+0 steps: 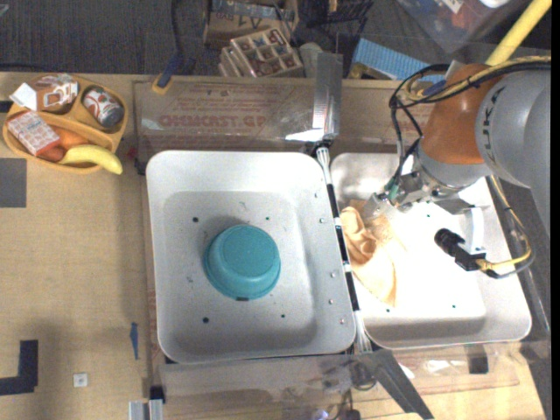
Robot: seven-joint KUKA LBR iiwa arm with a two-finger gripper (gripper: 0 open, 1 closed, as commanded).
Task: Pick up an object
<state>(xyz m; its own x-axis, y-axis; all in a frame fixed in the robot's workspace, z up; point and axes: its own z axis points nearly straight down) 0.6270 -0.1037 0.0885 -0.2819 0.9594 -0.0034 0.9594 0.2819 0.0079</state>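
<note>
A crumpled tan and orange cloth (pixel 372 256) lies along the left side of the right bin (pixel 455 318). My gripper (pixel 382 206) is low over the upper end of that cloth, touching or nearly touching it. The grey arm with its orange band reaches in from the upper right. A teal bowl (pixel 243 261) sits upside down in the middle of the left bin (pixel 175 191).
A yellow tray (pixel 26 147) with a banana, an orange and small packets sits at the bench's far left. A clear plastic cover (pixel 227 116) lies behind the left bin. Boxes and cables crowd the floor beyond the bench.
</note>
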